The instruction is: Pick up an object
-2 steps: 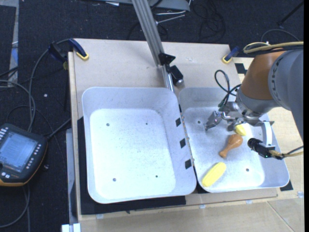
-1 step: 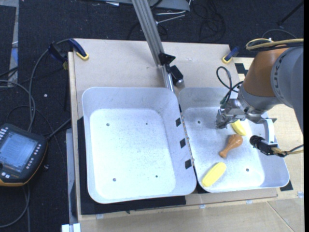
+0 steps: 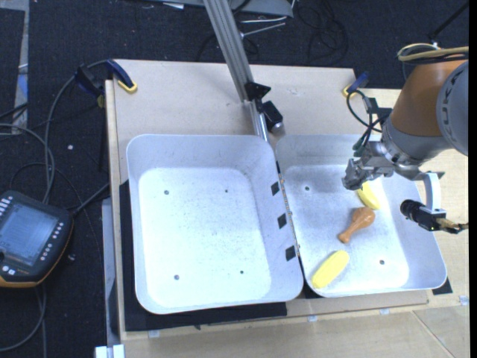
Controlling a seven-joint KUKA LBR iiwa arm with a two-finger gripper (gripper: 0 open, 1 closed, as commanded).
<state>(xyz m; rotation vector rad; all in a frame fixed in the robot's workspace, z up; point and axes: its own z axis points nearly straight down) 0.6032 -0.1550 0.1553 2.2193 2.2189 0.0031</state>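
My gripper [image 3: 358,177] hangs low over the right bin [image 3: 313,177], right above a small yellow piece [image 3: 369,196] that pokes out just below its tip. An orange-brown drumstick-shaped toy [image 3: 357,225] lies a little lower in the same bin. A longer yellow object [image 3: 329,268] rests near the bin's front edge. The gripper body hides how the tip meets the small yellow piece.
The left bin [image 3: 201,222] sits beside the right one, sharing a raised middle wall with black clips [image 3: 283,218]. A slanted metal pole [image 3: 235,51] crosses behind the bins. A black-and-yellow attachment [image 3: 425,215] juts from the arm at the right bin's right side.
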